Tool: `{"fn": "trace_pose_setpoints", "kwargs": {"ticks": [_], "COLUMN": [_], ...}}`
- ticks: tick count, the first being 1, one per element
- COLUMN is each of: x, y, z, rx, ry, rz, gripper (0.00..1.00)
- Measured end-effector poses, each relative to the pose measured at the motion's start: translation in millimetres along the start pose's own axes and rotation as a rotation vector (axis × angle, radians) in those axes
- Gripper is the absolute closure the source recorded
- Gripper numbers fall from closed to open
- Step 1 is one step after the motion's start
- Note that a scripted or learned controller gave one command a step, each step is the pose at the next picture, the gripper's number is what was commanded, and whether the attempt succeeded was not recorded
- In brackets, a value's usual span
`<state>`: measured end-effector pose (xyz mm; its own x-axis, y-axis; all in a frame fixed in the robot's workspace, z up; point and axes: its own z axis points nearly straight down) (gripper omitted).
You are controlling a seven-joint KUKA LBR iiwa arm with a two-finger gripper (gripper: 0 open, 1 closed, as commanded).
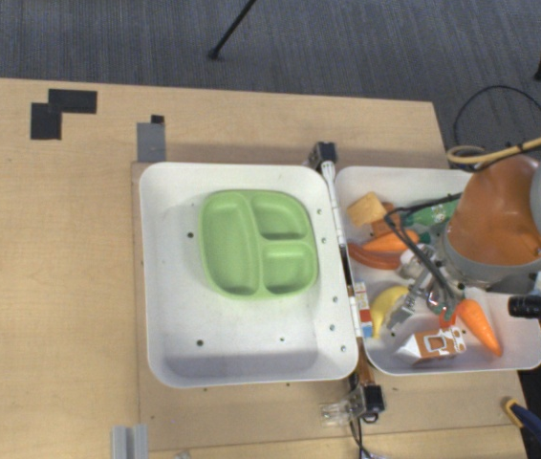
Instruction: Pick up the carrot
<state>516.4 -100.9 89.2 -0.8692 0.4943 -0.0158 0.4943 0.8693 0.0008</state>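
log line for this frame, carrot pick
gripper low in right bin | carrot beside it, on bin floor, not held | green tray in left bin

right bin point(529, 352) crowded: carrot point(481, 323) hemmed by arm point(500, 223) above, card point(440, 344) to its left, bin wall just beside. lemon point(388, 304), orange piece point(378, 250) fill the bin's left. left bin point(170, 256): open margin around green tray point(256, 242).
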Motion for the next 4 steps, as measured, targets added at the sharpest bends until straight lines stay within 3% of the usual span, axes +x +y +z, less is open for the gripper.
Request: {"fn": "trace_pose_setpoints", "kwargs": {"ticks": [1,2,3,4], "x": [-89,-78,-24,-74], "y": [65,61,5,17], "z": [-73,-9,0,-112], "rx": [-0.004,-0.005,-0.007,-0.004], "ry": [0.008,0.001,0.000,0.009], "rz": [-0.043,-0.108,-0.213,-0.384], "gripper": [0.00,0.00,0.00,0.00]}}
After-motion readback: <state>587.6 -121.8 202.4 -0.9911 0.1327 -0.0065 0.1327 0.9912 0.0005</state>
